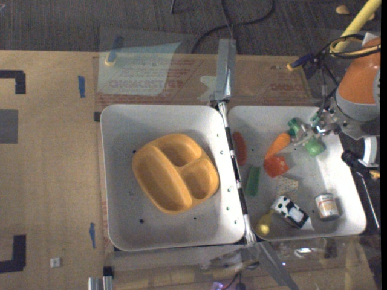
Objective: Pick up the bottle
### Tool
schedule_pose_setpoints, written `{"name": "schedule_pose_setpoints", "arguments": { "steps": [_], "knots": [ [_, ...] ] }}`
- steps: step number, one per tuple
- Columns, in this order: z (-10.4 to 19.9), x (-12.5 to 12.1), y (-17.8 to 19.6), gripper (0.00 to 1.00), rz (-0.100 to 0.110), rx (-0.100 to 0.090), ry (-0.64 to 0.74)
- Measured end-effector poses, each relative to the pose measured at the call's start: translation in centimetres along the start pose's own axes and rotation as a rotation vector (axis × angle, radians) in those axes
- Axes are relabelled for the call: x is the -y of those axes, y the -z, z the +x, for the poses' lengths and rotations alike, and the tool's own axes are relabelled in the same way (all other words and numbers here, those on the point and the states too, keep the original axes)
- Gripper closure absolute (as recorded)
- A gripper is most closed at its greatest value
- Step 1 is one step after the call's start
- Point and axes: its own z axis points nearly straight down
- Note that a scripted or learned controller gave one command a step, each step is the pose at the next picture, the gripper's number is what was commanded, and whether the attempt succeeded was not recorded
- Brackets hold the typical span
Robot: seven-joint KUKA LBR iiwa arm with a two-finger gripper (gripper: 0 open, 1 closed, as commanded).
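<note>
One black-and-white toy cow [290,211] and one small tin [327,206] lie at the right bin's [347,222] near edge. One green bottle [307,140] sits at its far side, just beside the gripper [322,124], whose grasp cannot be told. One yellow divided plate [175,172] occupies the left bin [115,162].

right bin [357,219] crowded, carrot [279,144] beside bottle [305,139]

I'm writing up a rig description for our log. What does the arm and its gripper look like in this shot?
The arm enters from the right: a rounded orange band above a grey wrist section, with black and yellow cables looping over its top. The gripper is a small metallic grey assembly, partly blurred, above the right white bin. No markings are legible.
</note>
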Motion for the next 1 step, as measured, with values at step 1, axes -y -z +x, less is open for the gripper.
{"name": "schedule_pose_setpoints", "arguments": {
  "steps": [1],
  "knots": [
    [5.8, -4.36, 12.12, 1.0, 0.008, -0.003, -0.094]
  ]
}}
